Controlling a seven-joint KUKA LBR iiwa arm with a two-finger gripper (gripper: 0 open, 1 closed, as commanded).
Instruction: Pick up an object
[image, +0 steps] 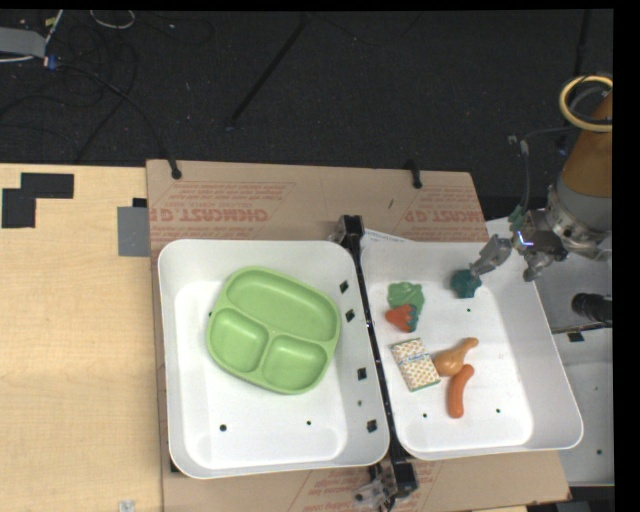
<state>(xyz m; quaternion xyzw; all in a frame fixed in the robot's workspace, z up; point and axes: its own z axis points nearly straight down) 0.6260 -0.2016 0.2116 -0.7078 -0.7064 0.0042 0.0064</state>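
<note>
In the camera view, the gripper (518, 256) hangs over the far right corner of the right bin (500, 425), its two fingers spread apart with nothing between them. Just beside its left fingertip, the small teal object (464, 283) lies on the bin floor near the far edge. It is a compact lump with no clear long axis, so I cannot tell which way it points.

The step in hand looks like the approach: the grasp is not yet made. The next move would call for shifting the gripper leftward so the spread fingers straddle the teal object, dropping to the floor, then closing.

Nearer the bin's middle lie a green-and-red toy (404, 305), a patterned packet (415, 364) and an orange piece (456, 373). The left bin (190, 440) carries a green divided plate (273, 328).
</note>
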